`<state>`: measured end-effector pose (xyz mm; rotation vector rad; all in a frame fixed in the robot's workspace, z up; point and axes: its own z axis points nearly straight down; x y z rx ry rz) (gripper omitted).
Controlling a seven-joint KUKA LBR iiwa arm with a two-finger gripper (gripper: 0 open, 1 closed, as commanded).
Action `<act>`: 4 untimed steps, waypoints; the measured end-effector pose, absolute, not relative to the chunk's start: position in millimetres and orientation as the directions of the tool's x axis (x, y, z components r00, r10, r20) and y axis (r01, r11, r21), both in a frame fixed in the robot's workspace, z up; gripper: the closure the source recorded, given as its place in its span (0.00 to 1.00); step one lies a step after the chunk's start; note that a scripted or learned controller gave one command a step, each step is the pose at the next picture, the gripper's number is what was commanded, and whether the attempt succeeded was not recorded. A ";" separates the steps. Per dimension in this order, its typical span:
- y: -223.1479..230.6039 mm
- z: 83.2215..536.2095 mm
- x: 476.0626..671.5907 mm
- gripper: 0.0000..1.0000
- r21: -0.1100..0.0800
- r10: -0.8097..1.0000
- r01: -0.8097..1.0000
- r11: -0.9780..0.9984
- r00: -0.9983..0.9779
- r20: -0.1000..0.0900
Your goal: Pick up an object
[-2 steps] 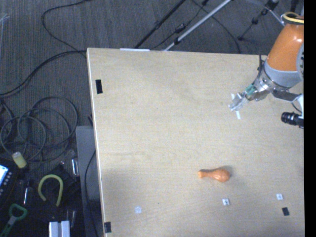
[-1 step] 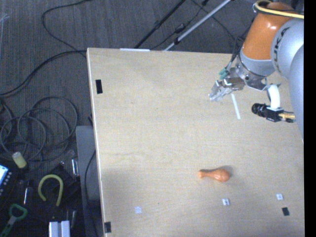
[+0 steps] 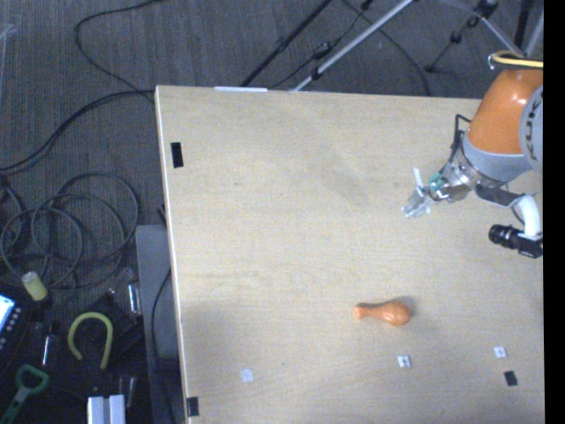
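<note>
A small orange gourd-shaped object [image 3: 385, 313] lies on its side on the tan bench top [image 3: 282, 237], toward the front right, with its thin neck pointing left. My gripper [image 3: 416, 193] hangs at the right side, above and a little right of the orange object and well apart from it. Its two pale fingers [image 3: 418, 179] point left and stand open, with nothing between them. Behind it the grey wrist and orange band [image 3: 508, 117] reach in from the right.
A black marker [image 3: 177, 155] sits near the bench's left edge. Small white tags [image 3: 403, 360] and a black tag [image 3: 510, 378] lie near the front. Cables and tools [image 3: 79, 228] cover the floor at left. Tripod legs [image 3: 388, 11] stand behind the bench.
</note>
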<state>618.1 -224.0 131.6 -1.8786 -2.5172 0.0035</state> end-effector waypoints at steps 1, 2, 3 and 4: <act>-167.1 179.8 668.9 1.00 0.000 0.985 0.985 0.173 -0.173 -0.001; -198.7 180.9 668.4 1.00 -0.001 0.941 0.941 0.339 -0.339 -0.004; -141.0 193.7 644.4 1.00 -0.001 0.938 0.938 0.347 -0.347 0.000; -101.1 206.3 595.4 1.00 -0.001 0.965 0.965 0.262 -0.262 0.002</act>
